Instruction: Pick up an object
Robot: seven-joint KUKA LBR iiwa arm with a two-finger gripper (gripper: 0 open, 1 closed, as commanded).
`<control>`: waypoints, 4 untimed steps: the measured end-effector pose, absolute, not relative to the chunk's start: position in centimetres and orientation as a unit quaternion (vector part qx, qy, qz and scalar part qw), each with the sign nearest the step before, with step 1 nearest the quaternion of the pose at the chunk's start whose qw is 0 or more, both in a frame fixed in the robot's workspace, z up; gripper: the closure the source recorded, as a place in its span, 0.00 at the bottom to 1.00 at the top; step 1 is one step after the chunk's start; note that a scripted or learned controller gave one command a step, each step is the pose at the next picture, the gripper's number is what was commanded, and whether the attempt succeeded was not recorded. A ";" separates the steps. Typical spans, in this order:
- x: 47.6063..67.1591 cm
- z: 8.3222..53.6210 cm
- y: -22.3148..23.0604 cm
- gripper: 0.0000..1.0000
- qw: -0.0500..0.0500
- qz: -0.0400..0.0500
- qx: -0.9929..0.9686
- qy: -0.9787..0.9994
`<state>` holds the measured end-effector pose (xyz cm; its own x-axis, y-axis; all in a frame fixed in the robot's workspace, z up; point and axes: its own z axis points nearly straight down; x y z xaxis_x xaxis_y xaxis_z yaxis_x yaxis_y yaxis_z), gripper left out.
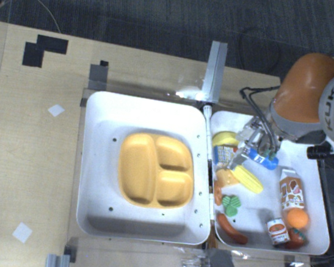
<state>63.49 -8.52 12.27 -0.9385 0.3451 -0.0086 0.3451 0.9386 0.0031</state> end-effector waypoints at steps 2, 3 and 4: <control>64.2 10.5 -12.2 0.00 0.005 0.003 0.549 0.835; 66.8 12.1 -14.4 0.00 0.005 0.002 0.561 0.828; 65.4 9.7 -14.7 0.00 0.008 0.008 0.695 0.719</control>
